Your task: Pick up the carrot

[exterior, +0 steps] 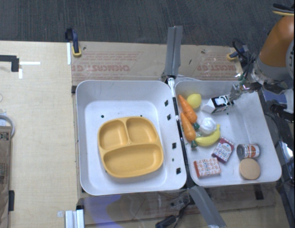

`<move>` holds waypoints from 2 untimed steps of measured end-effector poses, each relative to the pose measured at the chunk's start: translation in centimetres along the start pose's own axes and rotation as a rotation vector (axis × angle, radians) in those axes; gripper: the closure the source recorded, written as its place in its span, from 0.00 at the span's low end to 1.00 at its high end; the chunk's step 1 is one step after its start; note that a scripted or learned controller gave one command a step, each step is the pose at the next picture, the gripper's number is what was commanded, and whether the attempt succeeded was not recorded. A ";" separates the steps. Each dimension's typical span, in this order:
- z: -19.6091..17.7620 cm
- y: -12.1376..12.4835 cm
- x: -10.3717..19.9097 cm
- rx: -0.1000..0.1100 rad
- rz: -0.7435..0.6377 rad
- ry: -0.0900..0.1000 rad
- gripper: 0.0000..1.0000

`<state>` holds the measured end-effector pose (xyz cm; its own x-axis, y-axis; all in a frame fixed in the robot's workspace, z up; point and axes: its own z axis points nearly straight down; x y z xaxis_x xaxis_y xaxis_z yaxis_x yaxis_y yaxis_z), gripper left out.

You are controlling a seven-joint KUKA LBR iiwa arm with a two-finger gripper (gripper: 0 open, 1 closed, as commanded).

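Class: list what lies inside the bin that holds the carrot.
That bin holds the carrot, another orange piece, lemon, banana, white object, red box, second red box, can, tan disc. Anything beneath them is hidden.

The arm (281, 56) is a thick, rounded tube wrapped in a broad orange band (276, 38). Just below the band sits a narrower grey collar (273, 73). Left of the band, thin black cables (242, 51) loop above a small silvery gripper (236, 92).

Glossy plastic plate (131, 147), smooth white bins (83, 141)
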<state>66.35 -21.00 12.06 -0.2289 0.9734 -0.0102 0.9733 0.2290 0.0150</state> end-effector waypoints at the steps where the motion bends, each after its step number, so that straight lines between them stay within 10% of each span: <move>1: -2.9 -0.6 -1.0 0.013 0.061 0.008 1.00; 2: -32.1 -0.1 -1.4 0.015 -0.013 0.009 1.00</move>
<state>65.99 -22.19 44.14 -0.2411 0.9705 -0.0018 0.9705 0.2411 0.0000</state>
